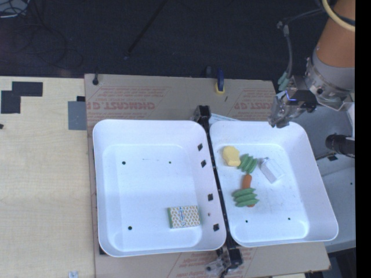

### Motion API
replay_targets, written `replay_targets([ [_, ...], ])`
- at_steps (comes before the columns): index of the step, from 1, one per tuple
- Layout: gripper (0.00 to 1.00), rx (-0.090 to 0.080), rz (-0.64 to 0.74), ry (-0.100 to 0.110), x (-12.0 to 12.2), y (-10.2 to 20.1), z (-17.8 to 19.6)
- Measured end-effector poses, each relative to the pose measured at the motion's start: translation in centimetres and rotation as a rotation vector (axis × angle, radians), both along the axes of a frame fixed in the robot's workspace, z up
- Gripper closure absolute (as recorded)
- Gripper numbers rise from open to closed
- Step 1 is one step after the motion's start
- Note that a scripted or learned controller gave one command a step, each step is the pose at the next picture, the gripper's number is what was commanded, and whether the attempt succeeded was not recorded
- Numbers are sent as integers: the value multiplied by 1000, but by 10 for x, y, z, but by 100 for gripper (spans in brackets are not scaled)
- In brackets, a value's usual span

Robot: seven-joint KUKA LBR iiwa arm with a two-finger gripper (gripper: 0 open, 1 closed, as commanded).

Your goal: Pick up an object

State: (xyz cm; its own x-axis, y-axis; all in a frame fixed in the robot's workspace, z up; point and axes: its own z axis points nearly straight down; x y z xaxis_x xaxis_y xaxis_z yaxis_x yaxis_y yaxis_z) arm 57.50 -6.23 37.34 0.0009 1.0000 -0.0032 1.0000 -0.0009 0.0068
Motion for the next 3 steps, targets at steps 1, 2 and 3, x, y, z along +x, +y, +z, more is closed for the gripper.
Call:
replay_targets([
  [1, 100, 4, -5, 22, -65, -44, -93],
  [2, 100, 2, -10, 14, -91, -158, -122],
  [3, 100, 5, 7, 6, -79, -89, -87],
])
